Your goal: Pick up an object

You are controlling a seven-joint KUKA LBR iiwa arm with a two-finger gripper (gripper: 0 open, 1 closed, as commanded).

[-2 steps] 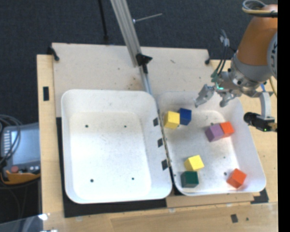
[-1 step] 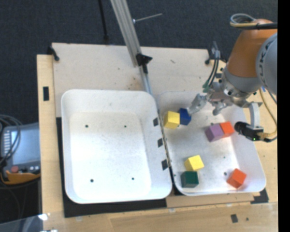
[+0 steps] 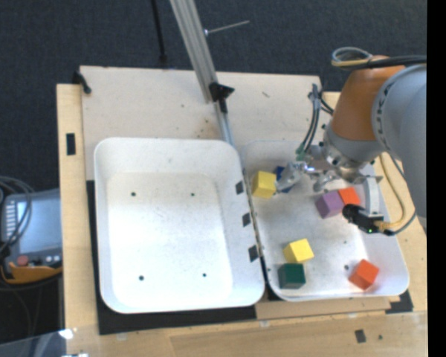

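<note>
Nearest the camera, along the front of the right bin (image 3: 401,270), sit a green cube (image 3: 291,275) by the divide, a yellow cube (image 3: 298,251) touching it just behind, and an orange cube (image 3: 364,273) well apart toward the right corner. They lie scattered, not stacked, which suits a pick from above: each has open floor on at least one side.

Farther back, a purple cube (image 3: 329,204) and a small orange block (image 3: 348,196) sit pressed together under the wrist. That pairing looks awkward, since a finger would have little room between them.

Behind them, near the bin's left wall, is a second yellow cube (image 3: 264,184). The gripper (image 3: 296,171) hangs low just to its right, with something small and blue (image 3: 282,178) between the two; what that is I cannot tell. Whether the gripper is spread or closed cannot be told either, and nothing is seen held in it. My guess is that this yellow cube is the target, being the closest thing to the tool.

The left bin (image 3: 111,162) probably waits as the drop side. Beyond both, a slanted metal rail (image 3: 193,39) crosses the bench (image 3: 141,95).
</note>
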